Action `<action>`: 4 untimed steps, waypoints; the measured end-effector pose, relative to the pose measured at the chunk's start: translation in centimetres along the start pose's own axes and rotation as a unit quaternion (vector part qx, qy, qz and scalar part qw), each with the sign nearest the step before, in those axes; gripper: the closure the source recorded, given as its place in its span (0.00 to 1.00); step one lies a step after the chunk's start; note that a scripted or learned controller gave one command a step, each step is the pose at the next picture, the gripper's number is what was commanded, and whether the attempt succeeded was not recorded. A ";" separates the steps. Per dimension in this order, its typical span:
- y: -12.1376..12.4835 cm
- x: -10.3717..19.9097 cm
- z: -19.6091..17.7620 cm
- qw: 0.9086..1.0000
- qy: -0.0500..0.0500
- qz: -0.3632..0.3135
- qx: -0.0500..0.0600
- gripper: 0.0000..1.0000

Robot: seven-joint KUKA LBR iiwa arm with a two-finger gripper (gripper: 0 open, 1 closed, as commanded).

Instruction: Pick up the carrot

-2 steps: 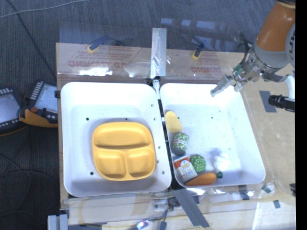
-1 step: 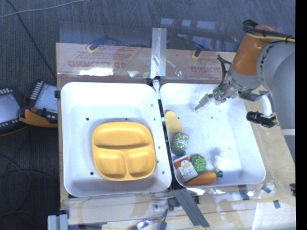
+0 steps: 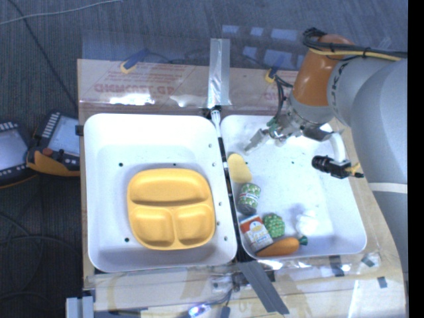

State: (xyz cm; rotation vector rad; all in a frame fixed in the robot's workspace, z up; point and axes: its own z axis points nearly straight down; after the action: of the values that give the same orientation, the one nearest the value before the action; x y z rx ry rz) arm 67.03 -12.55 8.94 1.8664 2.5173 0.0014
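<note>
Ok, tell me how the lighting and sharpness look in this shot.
Camera view: even overhead light with soft shadows; the right bin floor is nearly washed out white; glare on the clear tape at the bench's far edge; the carrot reads clearly orange; the gripper is slightly soft.

Bench (image 3: 152, 85) with brown cardboard-like top and clear taped sheeting, left white bin (image 3: 99, 197) and right white bin (image 3: 338, 224) set on it side by side, rims touching along the middle, silver tape strip (image 3: 219, 71) at the far edge above their seam
</note>
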 end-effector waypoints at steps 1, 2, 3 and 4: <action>2.0 6.6 -9.6 0.999 0.003 -0.039 0.001 0.00; 0.1 1.1 -0.3 1.000 0.003 0.027 0.003 0.00; 0.2 1.1 -1.2 1.000 0.003 0.027 0.003 1.00; -9.7 -2.0 -0.4 0.998 -0.002 0.056 -0.003 1.00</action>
State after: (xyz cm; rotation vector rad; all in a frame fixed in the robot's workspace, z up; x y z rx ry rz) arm 58.32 -17.28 9.28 2.0021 2.4037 0.0057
